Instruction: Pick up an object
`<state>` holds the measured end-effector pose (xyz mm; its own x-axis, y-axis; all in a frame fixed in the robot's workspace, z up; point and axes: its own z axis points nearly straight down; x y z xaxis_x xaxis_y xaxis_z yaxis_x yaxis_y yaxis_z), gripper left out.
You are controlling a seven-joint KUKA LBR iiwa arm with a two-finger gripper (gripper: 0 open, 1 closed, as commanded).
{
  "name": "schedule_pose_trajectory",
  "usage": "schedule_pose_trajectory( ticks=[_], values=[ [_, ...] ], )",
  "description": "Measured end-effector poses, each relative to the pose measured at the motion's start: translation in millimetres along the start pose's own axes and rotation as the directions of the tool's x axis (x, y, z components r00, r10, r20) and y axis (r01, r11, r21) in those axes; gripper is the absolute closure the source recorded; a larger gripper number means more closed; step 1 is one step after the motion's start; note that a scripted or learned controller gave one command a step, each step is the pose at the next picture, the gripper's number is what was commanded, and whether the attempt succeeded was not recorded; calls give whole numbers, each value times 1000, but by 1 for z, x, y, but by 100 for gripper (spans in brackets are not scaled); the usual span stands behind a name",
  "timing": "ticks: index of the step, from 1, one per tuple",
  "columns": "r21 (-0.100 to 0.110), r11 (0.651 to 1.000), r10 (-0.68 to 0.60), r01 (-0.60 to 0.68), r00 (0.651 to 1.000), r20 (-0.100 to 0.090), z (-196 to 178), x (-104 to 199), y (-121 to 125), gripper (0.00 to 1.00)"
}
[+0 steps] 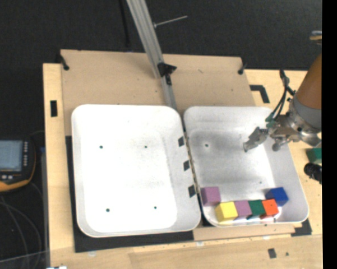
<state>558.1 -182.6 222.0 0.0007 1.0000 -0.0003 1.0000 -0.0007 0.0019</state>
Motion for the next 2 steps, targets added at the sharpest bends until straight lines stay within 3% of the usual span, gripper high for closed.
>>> schedule_pose_trajectory(
  ticks=[1, 2],
  values=[
    [-3, 1000, 0, 0, 1000, 1, -11, -1, 1, 100],
    [1, 1000, 1, -1, 1000, 1, -14, -6, -28, 100]
  ],
)
